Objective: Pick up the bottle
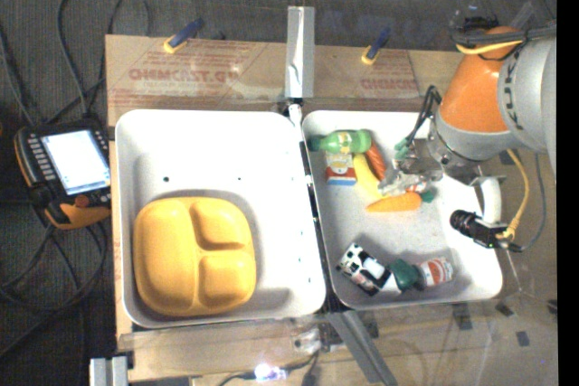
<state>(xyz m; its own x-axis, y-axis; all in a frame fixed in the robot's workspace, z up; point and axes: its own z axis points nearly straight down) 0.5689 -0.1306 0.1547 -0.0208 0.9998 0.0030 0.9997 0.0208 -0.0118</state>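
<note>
Lighting: dim, even, overhead. White bins (217,127) slightly overexposed; soft shadows cast; grain and mild blur noted throughout.

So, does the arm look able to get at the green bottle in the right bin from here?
Probably yes: the green bottle lies uncovered near the right bin's far wall, a short way from the tool, though a small carton touches it.

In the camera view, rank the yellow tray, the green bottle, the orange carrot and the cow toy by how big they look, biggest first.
1. Yellow tray, largest by far.
2. Green bottle.
3. Orange carrot and cow toy look about alike, so I won't rank those two.
</note>
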